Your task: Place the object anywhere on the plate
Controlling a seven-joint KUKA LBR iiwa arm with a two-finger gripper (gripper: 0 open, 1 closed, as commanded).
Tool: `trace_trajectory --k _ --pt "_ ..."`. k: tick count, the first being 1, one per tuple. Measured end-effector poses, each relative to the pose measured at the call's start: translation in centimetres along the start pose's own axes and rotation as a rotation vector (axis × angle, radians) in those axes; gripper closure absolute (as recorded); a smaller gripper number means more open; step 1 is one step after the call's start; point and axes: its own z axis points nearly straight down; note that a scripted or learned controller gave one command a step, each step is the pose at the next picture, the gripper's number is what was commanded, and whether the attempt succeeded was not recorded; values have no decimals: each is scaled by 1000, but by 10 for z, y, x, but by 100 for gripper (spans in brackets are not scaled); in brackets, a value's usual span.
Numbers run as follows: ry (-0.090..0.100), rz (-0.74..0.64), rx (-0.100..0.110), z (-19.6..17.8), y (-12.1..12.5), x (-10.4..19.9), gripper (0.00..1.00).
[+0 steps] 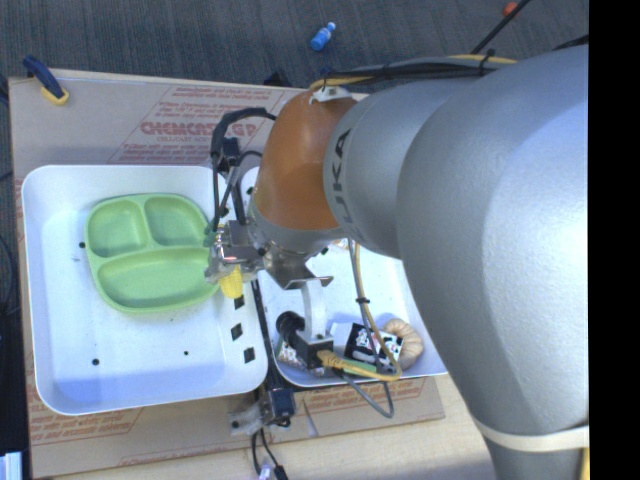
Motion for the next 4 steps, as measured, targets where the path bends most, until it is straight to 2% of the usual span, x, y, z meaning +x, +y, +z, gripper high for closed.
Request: trace_trajectory --k 1,2,3,4 --pt "-2 1 1 57 52 75 100" --pt "0 1 -4 -31 102 65 100" --pt "-2 4 1 1 38 6 100" --pt "-1 5 -3 -15 40 -55 100"
